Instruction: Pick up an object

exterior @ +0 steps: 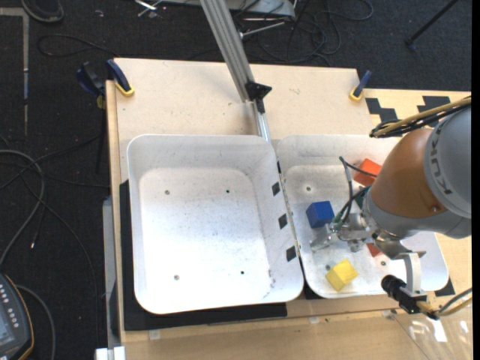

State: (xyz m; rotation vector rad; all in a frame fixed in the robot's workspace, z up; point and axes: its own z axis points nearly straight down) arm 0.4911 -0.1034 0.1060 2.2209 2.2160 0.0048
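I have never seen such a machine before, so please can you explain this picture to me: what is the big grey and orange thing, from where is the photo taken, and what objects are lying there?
The big grey and orange shape is a robot arm, reaching in from the right. At its end is a small metal gripper, a two-finger hand for picking things up. The photo comes from one fixed camera above the bench, looking down at a slant.

On the wooden bench two shallow white bins sit side by side. The gripper is low over the right bin, between a blue cube and a yellow block. An orange object lies further back, partly hidden by the arm. The left bin is beside it.

I cannot tell whether the gripper holds anything; nothing is clearly seen in it.
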